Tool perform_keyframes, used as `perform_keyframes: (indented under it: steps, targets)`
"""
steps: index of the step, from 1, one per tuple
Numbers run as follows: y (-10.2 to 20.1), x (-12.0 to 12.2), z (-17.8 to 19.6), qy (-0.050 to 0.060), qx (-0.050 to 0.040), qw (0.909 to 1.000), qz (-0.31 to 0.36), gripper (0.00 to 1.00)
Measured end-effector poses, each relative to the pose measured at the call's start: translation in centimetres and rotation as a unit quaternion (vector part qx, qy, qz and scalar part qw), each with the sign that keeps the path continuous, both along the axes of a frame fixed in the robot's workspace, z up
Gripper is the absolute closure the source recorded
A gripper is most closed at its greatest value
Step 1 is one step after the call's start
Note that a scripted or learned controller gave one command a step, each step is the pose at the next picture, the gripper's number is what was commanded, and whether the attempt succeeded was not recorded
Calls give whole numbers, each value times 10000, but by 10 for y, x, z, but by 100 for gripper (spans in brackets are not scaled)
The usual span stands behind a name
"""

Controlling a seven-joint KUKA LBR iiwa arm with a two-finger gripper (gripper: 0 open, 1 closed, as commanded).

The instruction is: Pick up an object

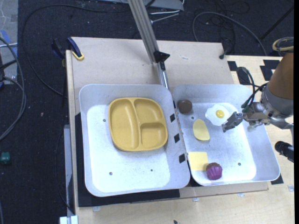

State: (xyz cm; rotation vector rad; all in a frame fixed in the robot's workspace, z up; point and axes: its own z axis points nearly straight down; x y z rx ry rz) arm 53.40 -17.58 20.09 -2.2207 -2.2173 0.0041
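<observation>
In the right bin (247, 157) lie a fried egg toy (218, 114), a brown round object (185, 106), a pale yellow oval piece (201, 130), a yellow square slice (198, 161) and a purple object (214, 171). My gripper (232, 121) hangs over the right bin just right of the fried egg, reaching in from the right edge. Nothing shows between its fingers.
The left bin (93, 167) holds a yellow divided plate (138, 123). A metal pole (145, 24) slants up from between the bins. Cables lie on the dark floor behind the bench. The arm's orange band (285, 76) sits at the right edge.
</observation>
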Motion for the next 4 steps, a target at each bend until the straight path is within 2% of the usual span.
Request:
perform_keyframes:
  steps: [2,3,4]
  targets:
    - [-5,7,-109,-32,-13,10000,4,0]
    - [-6,9,-96,-55,-21,10000,0,100]
    - [-10,4,-53,-29,-7,10000,1,100]
